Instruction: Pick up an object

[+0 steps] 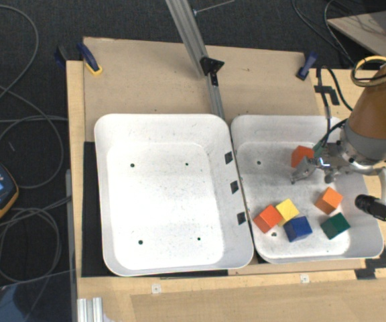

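You have two shallow white plastic bins side by side on the wooden bench: the left bin (159, 200) and the right bin (267, 247). All the loose pieces lie in the right one, and you can count six small cubes there.

Three are orange. One orange cube (302, 155) sits high in the bin, right against the gripper (311, 171). A second orange cube (329, 200) lies lower, toward the right side. A third, more red-orange cube (269, 218) lies near the front, touching the single yellow cube (287, 210). Just in front of the yellow one is the single blue cube (298, 228), and to its right, a little apart, the single dark green cube (335, 225). So: three orange, one yellow, one blue, one green.

The grey arm with its orange band (374, 123) comes in from the right and hangs over the right bin's upper right part, wrist turned so the gripper points left and down toward the bin floor. Its dark fingertips (299, 175) are close to the floor, just below the upper orange cube. You cannot tell from this angle whether the fingers are spread or closed, nor whether that cube is between them or merely beside them.

A metal strut (193, 39) slants across the bench above the bins.
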